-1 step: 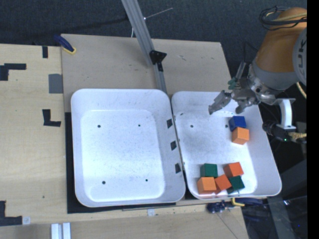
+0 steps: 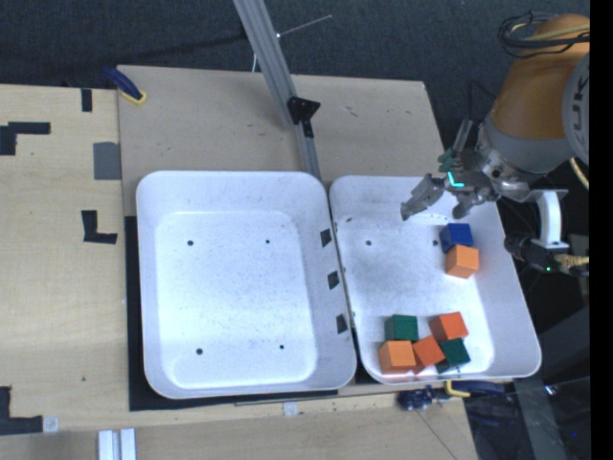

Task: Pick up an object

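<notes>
Small blocks lie in the right white bin [image 2: 383,257]. A blue block [image 2: 458,233] and an orange block [image 2: 463,261] touch each other near the bin's right wall. At the front sits a cluster: a green block [image 2: 402,328], an orange block [image 2: 450,326], another orange block [image 2: 397,356], a red-orange block [image 2: 427,351] and a dark green block [image 2: 455,354]. My gripper [image 2: 442,202] hovers over the bin's far right part, just above the blue block, open with nothing between its fingers [image 2: 418,202].
The left white bin [image 2: 230,276] adjoins the right one. A slanted metal pole [image 2: 273,51] rises from behind the bins' junction. The grey and orange arm [image 2: 536,103] stands at the right, past the right bin's far corner.
</notes>
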